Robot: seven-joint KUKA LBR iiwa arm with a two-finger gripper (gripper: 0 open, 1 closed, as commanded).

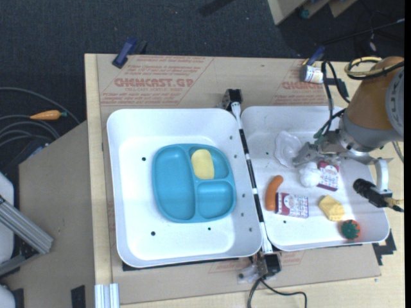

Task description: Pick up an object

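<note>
The right bin point(302, 241) holds several small items. They are an orange sausage point(274, 191), a red and white packet point(292, 205), a yellow wedge point(331, 207), a green and red toy point(349, 230), a white lump point(310, 176), a second packet point(329, 175) and a crumpled clear piece point(285, 145). My gripper point(313, 156) reaches in from the right, low over the bin. It hangs just above the white lump and beside the clear piece. The wrist housing hides its tips.
The left bin point(128, 236) bears a blue divided plate point(173, 185) with a yellow object point(203, 163) in its upper right compartment. A black divider point(247, 165) runs between the bins. Cables point(334, 88) trail along the arm at the back right.
</note>
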